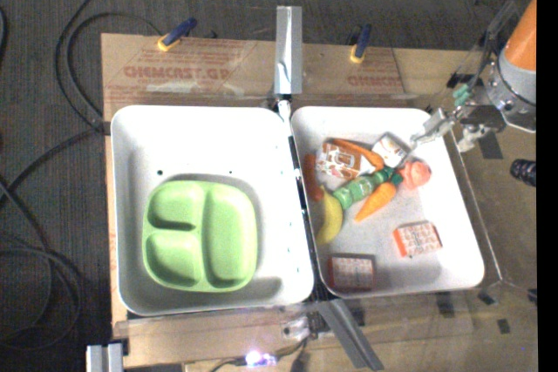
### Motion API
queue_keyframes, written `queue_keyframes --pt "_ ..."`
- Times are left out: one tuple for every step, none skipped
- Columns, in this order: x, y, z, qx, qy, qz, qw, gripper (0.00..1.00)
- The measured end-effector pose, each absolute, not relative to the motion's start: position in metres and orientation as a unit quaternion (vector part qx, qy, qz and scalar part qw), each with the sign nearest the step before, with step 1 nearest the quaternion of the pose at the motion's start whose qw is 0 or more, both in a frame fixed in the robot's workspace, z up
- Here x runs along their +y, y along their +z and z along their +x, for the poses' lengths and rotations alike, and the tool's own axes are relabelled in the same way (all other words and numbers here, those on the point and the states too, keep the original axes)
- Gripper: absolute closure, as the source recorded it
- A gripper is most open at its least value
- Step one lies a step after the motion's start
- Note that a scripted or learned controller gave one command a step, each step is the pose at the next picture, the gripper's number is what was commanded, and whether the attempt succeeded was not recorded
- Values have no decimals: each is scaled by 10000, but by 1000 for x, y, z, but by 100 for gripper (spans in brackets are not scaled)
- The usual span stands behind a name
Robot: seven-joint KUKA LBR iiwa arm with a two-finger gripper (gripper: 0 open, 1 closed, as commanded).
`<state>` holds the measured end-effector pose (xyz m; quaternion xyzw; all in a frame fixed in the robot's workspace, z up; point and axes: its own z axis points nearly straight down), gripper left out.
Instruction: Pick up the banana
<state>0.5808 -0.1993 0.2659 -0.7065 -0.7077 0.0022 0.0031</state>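
Yellow banana (330,219) lies at the right bin's (466,266) left wall, beside a carrot (377,199), a green bottle (366,186) and small cartons. The left bin (126,187) holds a green divided tray (202,233). Pincer (433,128) hovers at the right bin's far corner; grip state cannot be determined.

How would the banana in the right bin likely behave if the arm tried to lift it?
The banana looks like a smooth toy, so it is probably stiff, light and perhaps slippery. Its curved shape may let it rock or swivel when nudged. It lies against the bin wall beside a green bottle, so it could shift awkwardly.
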Motion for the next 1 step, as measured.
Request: queue_keyframes --pt "-149 127 573 -6644 -12 -7474 -10 0"
